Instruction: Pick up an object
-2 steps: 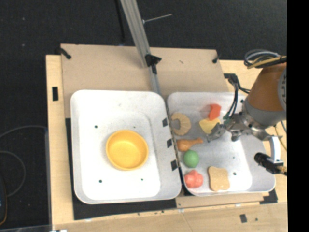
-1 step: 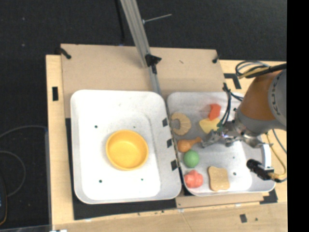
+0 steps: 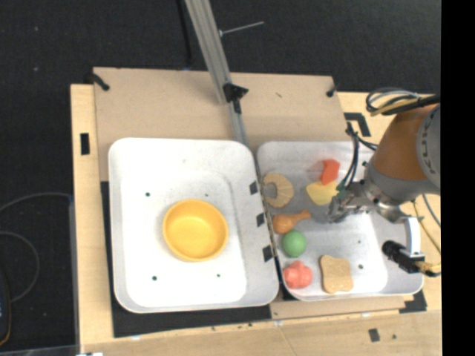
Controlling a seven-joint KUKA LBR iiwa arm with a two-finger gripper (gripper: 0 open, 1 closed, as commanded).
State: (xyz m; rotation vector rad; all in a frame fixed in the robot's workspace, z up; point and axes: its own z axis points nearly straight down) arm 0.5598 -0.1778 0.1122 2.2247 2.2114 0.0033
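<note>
Nothing lifted yet. Gripper low in right bin centre, just beside yellow toy near back edge; jaw gap can't tell. Grab + lift still to do.

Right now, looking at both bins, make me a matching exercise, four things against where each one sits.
Things:
1. round yellow plastic bowl
2. small green ball
3. tan bread-slice toy
4. orange-red carrot-like piece

Places:
A. right bin, near front edge
B. right bin, towards the back
C. left bin
D. right bin, just above the pink-red round toy

Pairs: 1-C, 2-D, 3-A, 4-B
</note>
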